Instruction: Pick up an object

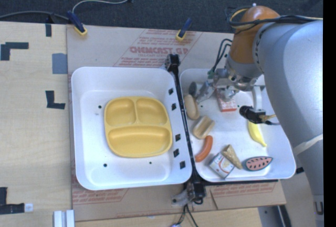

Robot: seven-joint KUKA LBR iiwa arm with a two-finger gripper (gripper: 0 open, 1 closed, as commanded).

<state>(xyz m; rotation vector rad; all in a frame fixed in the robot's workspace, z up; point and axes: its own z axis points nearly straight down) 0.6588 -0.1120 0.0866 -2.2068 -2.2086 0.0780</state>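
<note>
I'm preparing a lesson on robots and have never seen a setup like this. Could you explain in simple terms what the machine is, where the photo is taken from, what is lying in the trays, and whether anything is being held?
The single picture comes from a camera fixed above a bench, looking down at a slant. The big grey shape with the orange band is a robot arm reaching in from the right. At its end is a gripper, low over the right bin; whether it holds anything cannot be made out.

Two shallow white bins sit side by side. The left bin holds a yellow divided plate. The right bin holds toy food: a banana, a watermelon slice, a sausage, a bun, a potato-like piece, a wedge and a small can.
</note>
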